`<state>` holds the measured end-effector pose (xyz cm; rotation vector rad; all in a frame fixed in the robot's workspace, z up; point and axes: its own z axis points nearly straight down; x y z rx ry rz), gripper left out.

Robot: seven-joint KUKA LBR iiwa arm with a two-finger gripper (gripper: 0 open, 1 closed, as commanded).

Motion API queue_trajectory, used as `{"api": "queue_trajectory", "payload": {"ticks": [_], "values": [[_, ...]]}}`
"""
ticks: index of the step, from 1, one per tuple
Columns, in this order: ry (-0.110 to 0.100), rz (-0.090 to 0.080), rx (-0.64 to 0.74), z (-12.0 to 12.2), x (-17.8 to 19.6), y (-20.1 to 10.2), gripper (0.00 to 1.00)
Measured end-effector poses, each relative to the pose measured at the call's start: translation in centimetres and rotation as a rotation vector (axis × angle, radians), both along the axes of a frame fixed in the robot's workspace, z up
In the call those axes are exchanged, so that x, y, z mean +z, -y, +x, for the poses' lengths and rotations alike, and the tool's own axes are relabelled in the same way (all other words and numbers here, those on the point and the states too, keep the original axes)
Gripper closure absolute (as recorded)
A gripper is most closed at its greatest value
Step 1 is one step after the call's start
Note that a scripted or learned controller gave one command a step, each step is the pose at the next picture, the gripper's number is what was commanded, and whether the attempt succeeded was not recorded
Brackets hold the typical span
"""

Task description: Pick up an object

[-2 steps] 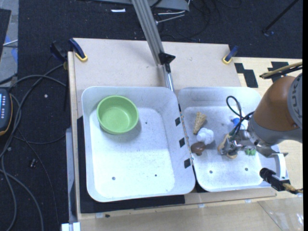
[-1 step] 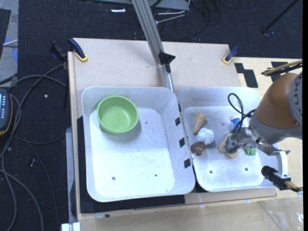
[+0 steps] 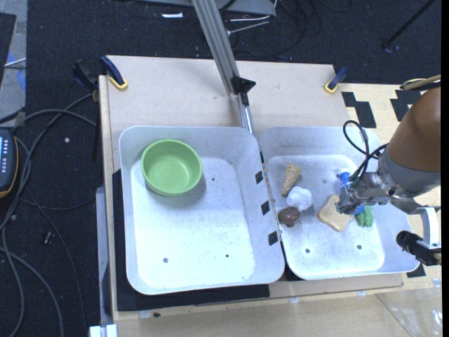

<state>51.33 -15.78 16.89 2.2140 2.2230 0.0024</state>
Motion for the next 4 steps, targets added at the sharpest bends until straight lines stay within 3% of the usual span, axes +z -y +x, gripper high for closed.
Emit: {"api": "queue_trajectory", "payload": {"ticks": [1,4], "values": [[0.001,-0.001,0.001,0.2,5.2,0.0,1.00],[-0.003,0.002,0.005,9.0,3.6,-13.9,1.00]]}}
